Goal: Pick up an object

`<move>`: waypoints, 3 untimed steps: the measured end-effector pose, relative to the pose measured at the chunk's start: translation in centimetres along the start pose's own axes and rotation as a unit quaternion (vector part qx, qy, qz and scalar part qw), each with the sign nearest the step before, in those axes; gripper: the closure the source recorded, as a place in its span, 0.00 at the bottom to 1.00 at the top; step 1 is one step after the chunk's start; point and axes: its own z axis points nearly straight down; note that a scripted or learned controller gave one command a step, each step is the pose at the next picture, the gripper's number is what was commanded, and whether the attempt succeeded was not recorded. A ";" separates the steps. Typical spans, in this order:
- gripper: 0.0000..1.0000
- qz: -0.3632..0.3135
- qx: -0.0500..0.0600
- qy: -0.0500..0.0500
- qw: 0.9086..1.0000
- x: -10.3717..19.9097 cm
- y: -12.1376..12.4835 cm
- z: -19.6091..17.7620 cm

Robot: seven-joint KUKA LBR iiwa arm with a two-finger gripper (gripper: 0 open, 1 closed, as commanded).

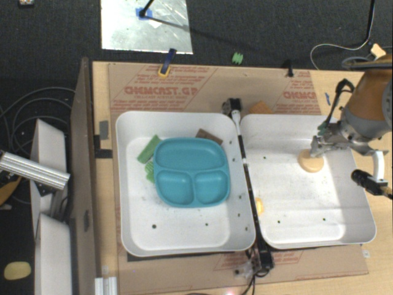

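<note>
In right bin (344, 226), end effector (317, 150) touching tan disc (311, 162).

A divided tray (190, 172) is seen lying in the left bin (132, 226); in the right bin (344, 226), a disc (311, 162) is found directly beneath the gripper (319, 146).

Bench (184, 82) w/ two white bins (132, 183) side-by-side

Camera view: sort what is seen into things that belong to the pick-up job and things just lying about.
Job in hand:
- two-finger gripper
- round tan disc, under the gripper in the right white bin

Lying about:
- blue divided plastic tray in the left white bin
- green pieces at the tray's left edge
</note>
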 end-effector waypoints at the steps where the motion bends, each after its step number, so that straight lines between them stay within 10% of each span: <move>1: 0.00 0.000 0.000 0.000 1.000 0.0 0.0 0.0; 2: 0.00 -0.001 0.004 0.001 1.000 1.0 -0.1 2.5; 3: 1.00 -0.002 0.002 0.001 1.000 1.0 0.1 1.3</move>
